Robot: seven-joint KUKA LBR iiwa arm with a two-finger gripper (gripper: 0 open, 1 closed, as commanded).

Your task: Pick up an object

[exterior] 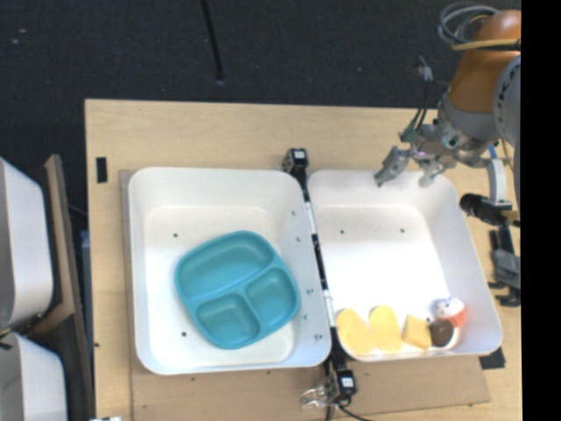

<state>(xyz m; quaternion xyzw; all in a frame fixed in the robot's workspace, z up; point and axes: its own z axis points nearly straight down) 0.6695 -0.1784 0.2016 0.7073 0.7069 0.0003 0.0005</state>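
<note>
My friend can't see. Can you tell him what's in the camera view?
A grey robot arm's open gripper hangs over the right bin's far edge, holding nothing. Yellow toy pieces lie along its near edge; a blue divided plate lies in the left bin.

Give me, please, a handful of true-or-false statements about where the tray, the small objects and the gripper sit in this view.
1. The blue divided tray lies in the left bin. True.
2. The yellow pieces lie at the far edge of the right bin. False: they lie along its near edge, at the bottom of the view.
3. The gripper is over the far rim of the right bin, with its two fingers spread and nothing between them. True.
4. The small orange and white object sits on the tray. False: it lies in the right bin's near right corner, beside a dark brown object.
5. The tray has three compartments. True.
</note>
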